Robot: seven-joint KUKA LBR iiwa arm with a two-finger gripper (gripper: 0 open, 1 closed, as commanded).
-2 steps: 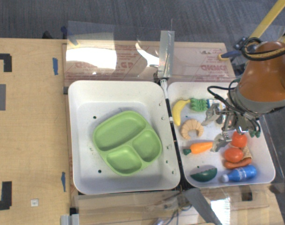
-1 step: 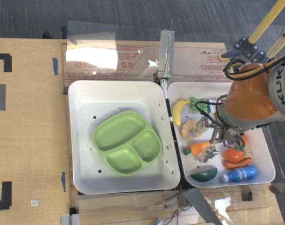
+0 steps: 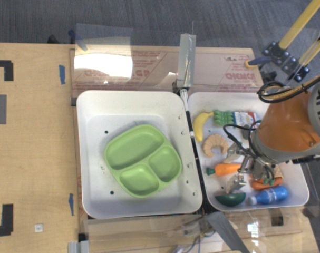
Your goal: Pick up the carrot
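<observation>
Over the right bin (image 3: 302, 191), low among the toys, hangs the gripper (image 3: 243, 177), its metal fingertips pointing down and toward about eight o'clock from the orange-banded wrist above it. Whether the fingers are spread or closed cannot be told from this angle: cables and the wrist's bulk crowd them, and nothing can be seen caught between them. At roughly ten o'clock from the fingertips, just beside them and perhaps touching, lies the carrot (image 3: 226, 168), an orange body with a green stub at its left end. Its long axis runs nearly nine to three, so the thick end points toward the gripper and the leafy end away. That matters, I judge: a grasp would need the fingers to straddle the carrot across its short width, closing along the twelve-to-six line, after a small shift toward ten o'clock. Farther out, a croissant (image 3: 216, 143) sits at twelve o'clock from the carrot and a banana (image 3: 201, 124) beyond it; a dark green piece (image 3: 231, 198) lies at six, a blue bottle (image 3: 270, 195) at four. The left bin (image 3: 91, 109), well apart, holds a green divided plate (image 3: 143, 159).
</observation>
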